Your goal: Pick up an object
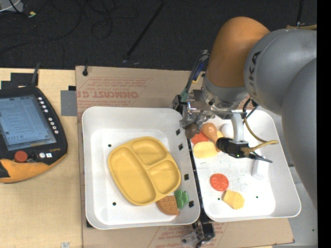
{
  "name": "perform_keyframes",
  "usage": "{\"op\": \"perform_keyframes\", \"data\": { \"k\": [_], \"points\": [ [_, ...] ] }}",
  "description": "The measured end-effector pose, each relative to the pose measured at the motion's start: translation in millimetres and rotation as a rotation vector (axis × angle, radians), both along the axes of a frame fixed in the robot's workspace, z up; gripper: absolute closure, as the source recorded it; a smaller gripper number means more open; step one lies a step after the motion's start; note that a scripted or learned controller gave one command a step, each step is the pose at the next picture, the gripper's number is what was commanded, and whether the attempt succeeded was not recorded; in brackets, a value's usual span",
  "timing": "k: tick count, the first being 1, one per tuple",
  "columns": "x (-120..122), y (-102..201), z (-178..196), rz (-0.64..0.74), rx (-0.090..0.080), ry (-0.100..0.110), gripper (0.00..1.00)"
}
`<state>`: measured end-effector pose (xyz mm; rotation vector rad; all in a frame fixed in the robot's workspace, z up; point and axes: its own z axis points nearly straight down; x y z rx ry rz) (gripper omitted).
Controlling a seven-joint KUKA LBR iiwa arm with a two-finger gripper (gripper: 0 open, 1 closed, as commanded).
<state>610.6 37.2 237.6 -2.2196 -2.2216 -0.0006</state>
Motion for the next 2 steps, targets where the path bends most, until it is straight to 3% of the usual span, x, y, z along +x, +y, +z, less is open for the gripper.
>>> {"op": "perform_keyframes", "data": {
  "k": [2],
  "points": [
    [2.7,2.4,-20.6,-0.001,-0.002,0.002,1.0]
  ]
}}
